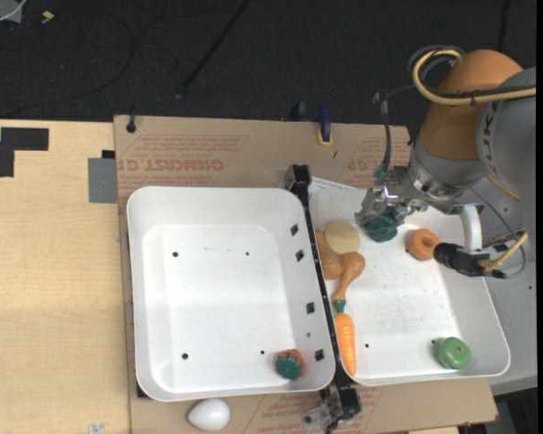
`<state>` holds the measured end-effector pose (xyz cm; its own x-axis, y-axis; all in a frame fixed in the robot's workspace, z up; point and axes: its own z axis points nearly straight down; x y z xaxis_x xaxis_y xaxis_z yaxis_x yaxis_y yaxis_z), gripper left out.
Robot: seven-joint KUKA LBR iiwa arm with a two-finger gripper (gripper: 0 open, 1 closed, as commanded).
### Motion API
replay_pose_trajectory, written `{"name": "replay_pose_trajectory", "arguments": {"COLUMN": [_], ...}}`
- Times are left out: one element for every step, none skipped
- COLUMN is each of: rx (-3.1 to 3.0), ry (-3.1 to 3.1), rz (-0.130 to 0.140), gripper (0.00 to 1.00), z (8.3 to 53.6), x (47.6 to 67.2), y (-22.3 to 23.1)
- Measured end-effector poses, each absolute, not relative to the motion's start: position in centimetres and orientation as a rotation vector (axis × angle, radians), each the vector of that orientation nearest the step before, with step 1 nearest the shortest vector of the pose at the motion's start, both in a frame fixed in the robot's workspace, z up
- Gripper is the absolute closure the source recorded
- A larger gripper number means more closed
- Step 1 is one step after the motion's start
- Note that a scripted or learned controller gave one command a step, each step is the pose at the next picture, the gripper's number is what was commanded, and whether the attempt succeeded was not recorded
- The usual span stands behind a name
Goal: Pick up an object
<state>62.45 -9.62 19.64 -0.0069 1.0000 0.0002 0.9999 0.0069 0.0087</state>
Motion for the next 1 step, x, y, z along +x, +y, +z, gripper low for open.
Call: {"name": "replay_pose_trajectory", "arguments": {"rx": [2.215], "ry": [2.227], "rz": [0.003], "gripper": [1.00], "z": [23.17], "x": [64.52], "y": [-3.54]}}
